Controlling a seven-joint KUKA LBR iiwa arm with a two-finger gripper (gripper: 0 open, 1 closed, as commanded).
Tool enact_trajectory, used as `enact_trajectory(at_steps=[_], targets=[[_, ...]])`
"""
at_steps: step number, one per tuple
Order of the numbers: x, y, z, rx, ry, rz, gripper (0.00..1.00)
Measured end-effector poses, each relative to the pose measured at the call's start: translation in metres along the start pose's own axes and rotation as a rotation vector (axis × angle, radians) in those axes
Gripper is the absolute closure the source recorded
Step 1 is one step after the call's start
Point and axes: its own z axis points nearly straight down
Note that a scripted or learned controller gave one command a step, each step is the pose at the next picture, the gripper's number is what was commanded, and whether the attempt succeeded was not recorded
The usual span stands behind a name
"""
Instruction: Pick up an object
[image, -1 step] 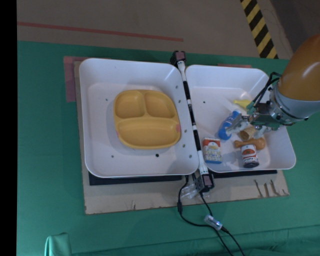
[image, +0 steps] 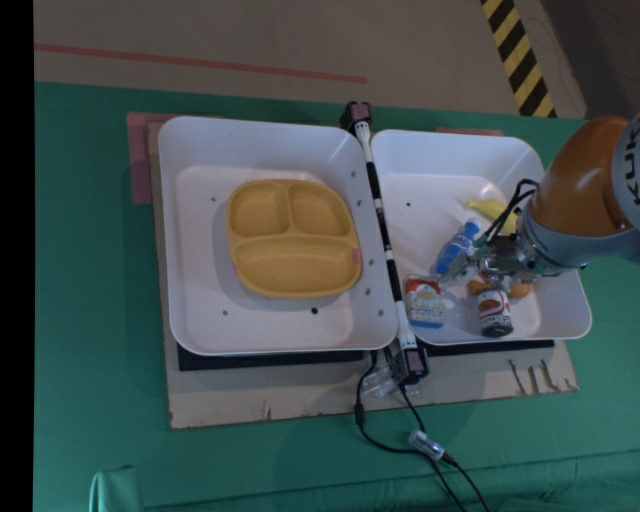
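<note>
Bench covering: green cloth (image: 90, 300), spread across the whole surface, with a fold at the near left corner.
Base: brown cardboard sheet (image: 300, 395) under both bins, its near edge notched.
Left bin (image: 195, 330): white, shallow, holding a yellow divided plate (image: 292, 238) with three compartments, lying flat near the bin's middle.
Divider (image: 378, 205): black-and-white striped bar running between the two bins.
Cables (image: 400, 435): black, trailing from the divider's near end across the cloth.
Floor: tan, with a red line (image: 200, 62) and a yellow-and-black hazard stripe (image: 518, 50) at the far right.

Blue bottle (image: 456, 248) tilted, right bin (image: 430, 170)
</note>
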Motion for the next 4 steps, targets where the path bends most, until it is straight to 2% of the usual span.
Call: enact_trajectory(at_steps=[1, 2, 3, 4], targets=[[-0.003, 0.002, -0.013, -0.010, -0.004, 0.008, 1.00], [-0.046, 0.085, 0.011, 0.013, -0.002, 0.002, 1.00], [-0.040, 0.169, -0.080, 0.011, -0.001, -0.001, 1.00], [-0.040, 0.169, -0.080, 0.012, -0.002, -0.001, 0.00]])
